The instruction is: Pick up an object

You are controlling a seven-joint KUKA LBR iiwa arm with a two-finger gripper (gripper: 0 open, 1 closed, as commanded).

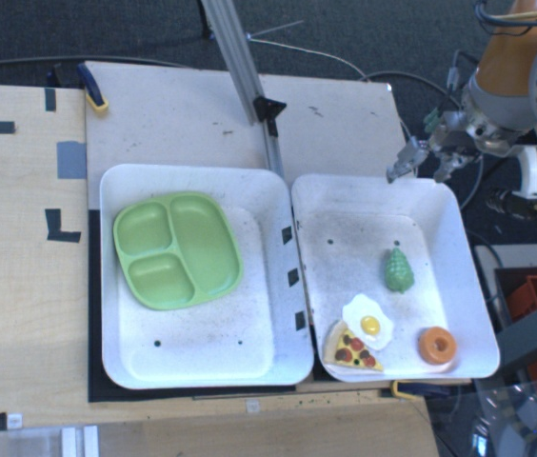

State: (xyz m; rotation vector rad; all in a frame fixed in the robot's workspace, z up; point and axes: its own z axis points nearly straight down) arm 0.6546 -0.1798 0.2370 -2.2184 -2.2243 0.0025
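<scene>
Pinecone [399, 270] sits alone mid-way down the right bin [318, 219], well apart from the egg [367, 320], pizza [351, 349] and donut [437, 346] crowded at the near wall, so you should aim for it. Your gripper [422, 162] hovers above the bin's far right corner with fingers apart and nothing between them. Come down straight over the pinecone; bare floor surrounds it, and only the right wall lies near.
</scene>
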